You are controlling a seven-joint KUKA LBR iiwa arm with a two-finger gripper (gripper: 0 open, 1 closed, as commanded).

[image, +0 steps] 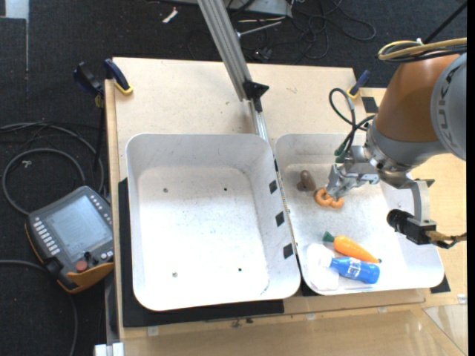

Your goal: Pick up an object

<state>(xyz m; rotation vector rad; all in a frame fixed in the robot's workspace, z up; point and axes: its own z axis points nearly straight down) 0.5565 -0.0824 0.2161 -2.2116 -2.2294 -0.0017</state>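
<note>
My gripper (338, 192) reaches down into the right bin (423, 277), with its tips right at a small orange ring-shaped object (329, 199). The fingers stand close on either side of the ring's right part, and the ring rests on the bin floor. A small brown object (305, 179) lies just left of the ring. Nearer the front of the same bin lie a toy carrot (355, 248), a blue bottle-like object (356, 270) and a white rounded object (320, 267).
The left bin (148, 154) stands beside the right one. A slanted metal rail (226, 39) runs from the top down to the divide between the bins. A teach pendant (70, 232) lies on the floor at left.
</note>
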